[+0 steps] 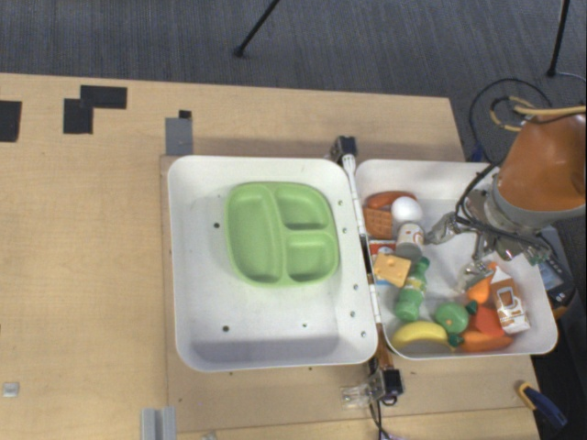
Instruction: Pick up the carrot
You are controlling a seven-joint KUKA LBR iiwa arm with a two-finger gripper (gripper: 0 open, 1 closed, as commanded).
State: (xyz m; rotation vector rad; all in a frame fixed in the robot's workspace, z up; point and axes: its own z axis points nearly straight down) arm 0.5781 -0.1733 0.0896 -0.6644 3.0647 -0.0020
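The carrot (479,291) shows as a small orange piece in the right bin (541,337), near its right side. It lies between a green leafy toy (451,317) and a white and red carton (510,308). My gripper (481,267) hangs low in this bin, just above and behind the carrot, and part of the carrot is hidden beneath it. Whether it touches the carrot is unclear. The grey wrist and orange band (550,159) cover the bin's far right corner.
An orange-red toy (484,341) and a yellow banana (420,335) lie along the right bin's front wall. A green bottle (413,291), cheese wedge (393,269), small can (410,238) and white ball (406,211) crowd its left half. The left bin (197,337) holds a green divided plate (280,232).
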